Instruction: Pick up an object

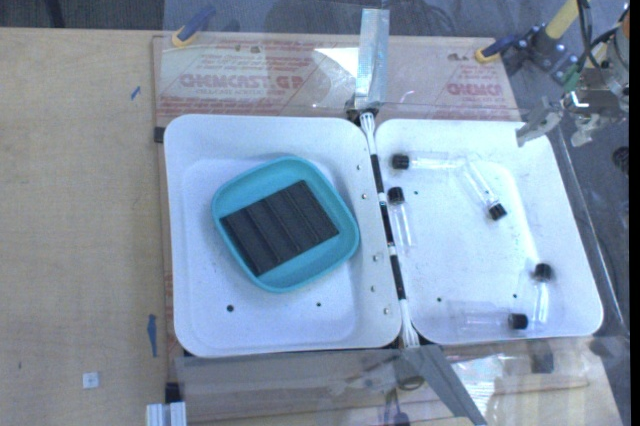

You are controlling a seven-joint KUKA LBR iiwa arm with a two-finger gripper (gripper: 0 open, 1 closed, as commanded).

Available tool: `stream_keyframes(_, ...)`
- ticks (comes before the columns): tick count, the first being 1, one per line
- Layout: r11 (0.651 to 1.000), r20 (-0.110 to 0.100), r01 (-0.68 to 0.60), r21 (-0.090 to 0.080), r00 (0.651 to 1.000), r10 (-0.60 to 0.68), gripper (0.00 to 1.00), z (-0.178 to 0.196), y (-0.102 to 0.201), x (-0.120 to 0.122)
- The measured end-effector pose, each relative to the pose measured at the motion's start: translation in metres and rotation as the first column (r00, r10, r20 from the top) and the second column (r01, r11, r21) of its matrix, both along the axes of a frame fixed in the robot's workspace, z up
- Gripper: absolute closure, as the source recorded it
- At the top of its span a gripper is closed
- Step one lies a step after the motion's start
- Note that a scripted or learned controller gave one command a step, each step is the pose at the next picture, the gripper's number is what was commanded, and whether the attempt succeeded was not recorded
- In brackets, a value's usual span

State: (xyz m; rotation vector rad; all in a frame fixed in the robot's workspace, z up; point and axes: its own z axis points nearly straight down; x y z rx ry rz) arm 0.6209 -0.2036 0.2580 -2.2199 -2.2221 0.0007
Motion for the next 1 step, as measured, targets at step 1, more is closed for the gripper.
stream_keyframes(1, 0.999, 0.000, 0.052, 0.000, 0.999, -0.052, 0.00, -0.1580, 0.0044, -0.0363)
